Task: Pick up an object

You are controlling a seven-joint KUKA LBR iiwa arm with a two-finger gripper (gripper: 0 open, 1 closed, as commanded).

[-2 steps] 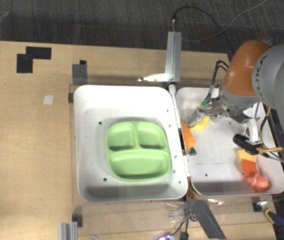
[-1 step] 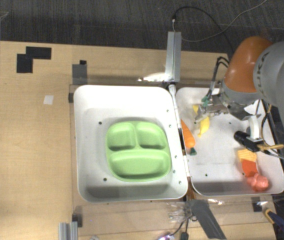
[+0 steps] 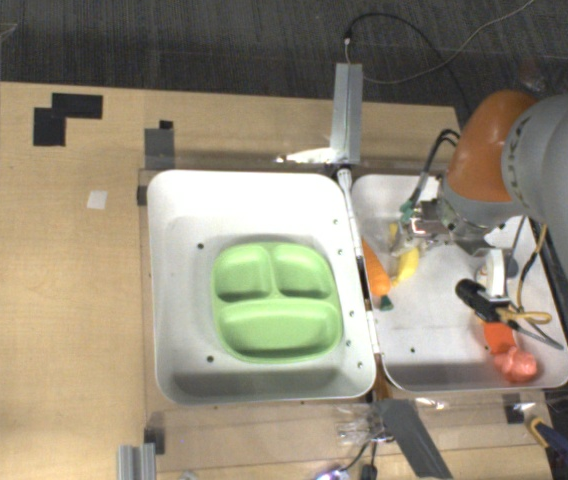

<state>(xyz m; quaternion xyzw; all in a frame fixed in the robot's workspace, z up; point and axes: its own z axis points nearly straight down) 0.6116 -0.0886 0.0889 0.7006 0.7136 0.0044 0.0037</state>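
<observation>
The wooden bench (image 3: 54, 298) carried two shallow white bins side by side. The grey arm (image 3: 564, 158) reached in from the right, its orange band (image 3: 482, 158) above the far right part of the right bin (image 3: 434, 328).

The left bin (image 3: 174, 218) held one thing, a light green divided plate (image 3: 276, 300) lying flat near its middle. The plate had two small compartments on the far side and one wide compartment on the near side.

The gripper (image 3: 419, 226) hung over the far left part of the right bin. Whether it was released or clenched could not be told, and nothing was seen in its grasp.

Just below the gripper lay a small yellow piece (image 3: 405, 262). Its long axis slanted from far right to near left, and its upper end lay close under the gripper.

Just beside it, against the bin's left wall, lay an orange carrot (image 3: 374, 271). It ran roughly along that wall, leaning slightly away from it, with its green end pointing toward the near side.

Well apart, in the near right corner of the same bin, sat a small orange-red block (image 3: 499, 335). A pink lump (image 3: 519, 366) lay close against the block's near side.
</observation>
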